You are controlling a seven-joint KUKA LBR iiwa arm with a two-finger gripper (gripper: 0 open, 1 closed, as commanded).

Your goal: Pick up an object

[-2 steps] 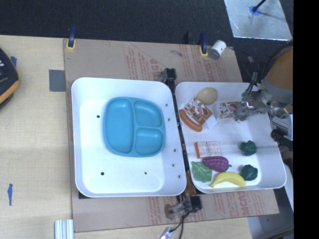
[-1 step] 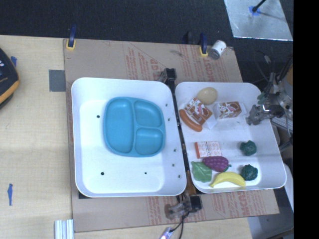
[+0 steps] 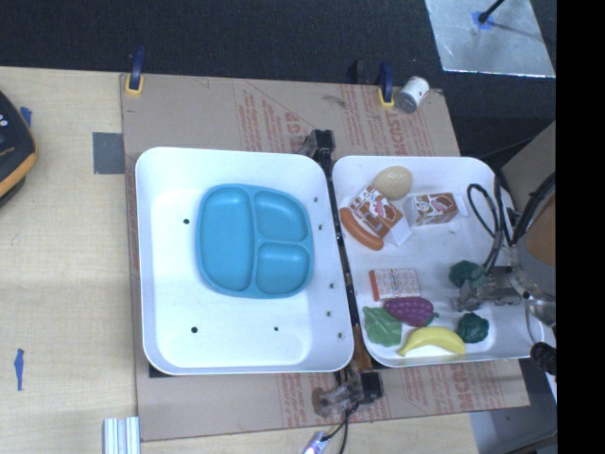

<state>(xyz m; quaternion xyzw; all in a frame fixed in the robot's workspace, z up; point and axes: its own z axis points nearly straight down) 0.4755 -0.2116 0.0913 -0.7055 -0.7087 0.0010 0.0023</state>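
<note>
**Arm at the right bin, toys spread across it**

Camera view: Two white bins sit side by side on the surface. The left bin point(image 3: 161, 334) holds a blue divided plate point(image 3: 254, 240) at its middle. The right bin point(image 3: 427, 167) carries the toys. Toward the upper part of the frame lie a tan egg-shaped piece point(image 3: 392, 181), a hot dog point(image 3: 362, 228) and two printed packets point(image 3: 436, 208), close together. A small pink card point(image 3: 394, 282) sits near the bin's middle. Along the lower edge are a green leafy piece point(image 3: 381, 326), a purple grape bunch point(image 3: 409, 309) touching it, and a yellow banana point(image 3: 434, 341) just below. Two dark green pieces point(image 3: 473, 327) lie at the right. The gripper point(image 3: 480, 291) reaches in from the right edge of the frame, low over the right side of this bin, between the two dark green pieces. Whether its jaws are apart or together, I cannot tell.
</note>
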